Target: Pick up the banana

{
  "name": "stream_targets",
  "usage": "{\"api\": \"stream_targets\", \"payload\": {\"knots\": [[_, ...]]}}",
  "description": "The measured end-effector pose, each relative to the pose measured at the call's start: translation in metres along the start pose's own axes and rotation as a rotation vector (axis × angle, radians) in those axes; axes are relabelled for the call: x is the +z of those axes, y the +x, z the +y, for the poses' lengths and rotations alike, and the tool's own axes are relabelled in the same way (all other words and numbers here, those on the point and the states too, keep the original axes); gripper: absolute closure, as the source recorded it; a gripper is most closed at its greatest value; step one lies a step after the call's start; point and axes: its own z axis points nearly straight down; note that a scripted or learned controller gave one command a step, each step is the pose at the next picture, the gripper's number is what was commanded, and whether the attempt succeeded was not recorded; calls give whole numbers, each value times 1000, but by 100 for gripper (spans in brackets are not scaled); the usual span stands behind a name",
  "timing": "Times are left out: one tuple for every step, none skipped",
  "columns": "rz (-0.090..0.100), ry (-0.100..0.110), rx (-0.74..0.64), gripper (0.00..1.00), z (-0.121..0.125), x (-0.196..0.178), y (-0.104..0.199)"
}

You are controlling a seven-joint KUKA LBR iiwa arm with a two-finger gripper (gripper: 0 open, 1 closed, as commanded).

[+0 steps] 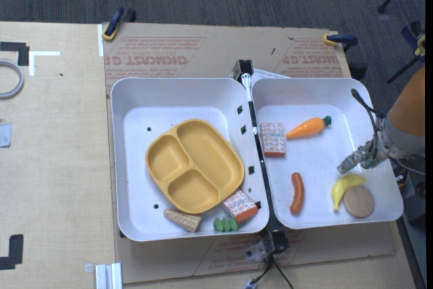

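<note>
Toward the right side of the camera view, the right bin (314,88) holds the banana (340,189), which lies in its near right corner, curved and touching a round tan cookie (358,202) just beside it. The hand (360,159) hangs just above the banana's upper end, at the tip of the arm (406,120) reaching in from the right; whether it is apart or together I cannot tell, because it is small and blurred against the white floor. Nothing sits in it as far as I can see. A sausage (296,193) lies to the banana's left, well apart, with a carrot (308,128) and a small box (272,139) farther back. The left bin (169,88) carries a yellow divided plate (194,164) and some small foods along its near edge. The main risk, I judge, is the banana's tight spot: pressed against the cookie and near the bin wall, a descent slightly off could catch the cookie instead, or push the banana's curved body sideways so it slips free.
</note>
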Motion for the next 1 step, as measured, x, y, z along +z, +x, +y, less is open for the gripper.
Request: {"api": "stream_targets", "payload": {"knots": [[6,3,-198,100,1,12,40]]}}
